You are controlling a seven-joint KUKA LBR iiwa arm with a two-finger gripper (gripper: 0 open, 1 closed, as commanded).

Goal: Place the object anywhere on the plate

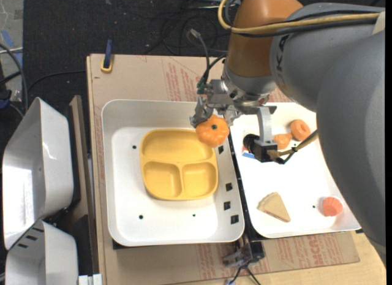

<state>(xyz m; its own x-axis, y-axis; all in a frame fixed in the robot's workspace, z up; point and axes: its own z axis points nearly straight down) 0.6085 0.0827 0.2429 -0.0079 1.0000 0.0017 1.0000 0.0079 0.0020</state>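
A yellow plate [179, 165] with three compartments lies in the left white bin [122, 173]. Over the plate's upper right corner hangs a small orange pumpkin [212, 132]. My gripper [211, 120] is shut on the pumpkin, its fingers reaching down onto the pumpkin's top. The pumpkin is above the plate's rim, close to the wall between the two bins.
The right bin [306, 216] holds an orange ring-shaped piece [299, 129], a smaller orange piece [282, 140], a tan wedge [274, 207] and a red-orange ball [331, 206]. My arm covers the right bin's upper part. White containers [30, 167] stand at far left.
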